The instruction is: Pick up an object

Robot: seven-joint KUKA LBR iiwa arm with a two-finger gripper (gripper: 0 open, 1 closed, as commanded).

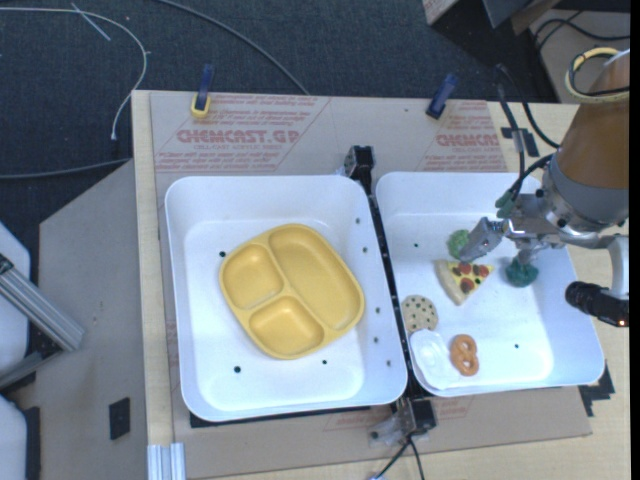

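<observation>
Jaws: two grey fingers [484, 240] angled down and left, spread apart, nothing seen between them. Gripper [478, 250] sits low over the right white bin [530, 368], tips just above the far edge of a flat toy pizza slice, yellow with red and green spots [462, 279]. Cannot tell whether the tips touch it.

Just left of the fingers, far side of the slice: a small green leafy toy, broccoli-like [460, 240], partly hidden by the gripper. Just right of the slice: a teal-green rounded toy piece [521, 269], under the wrist.

Nearer in the same bin: a round tan cookie with dark chips [419, 313] close to the left wall; a white flat piece [428, 351] in the near-left corner; a small orange-brown pretzel toy [464, 354] just beside it, on its right edge.

Grey arm with orange band [598, 143] enters from the right.

Left white bin [200, 368]: a yellow plastic tray with three compartments [291, 289], lying tilted near the centre.

Both bins rest on a cardboard sheet with red printing [250, 133]; two blue clamps [205, 88] at its far edge.
</observation>
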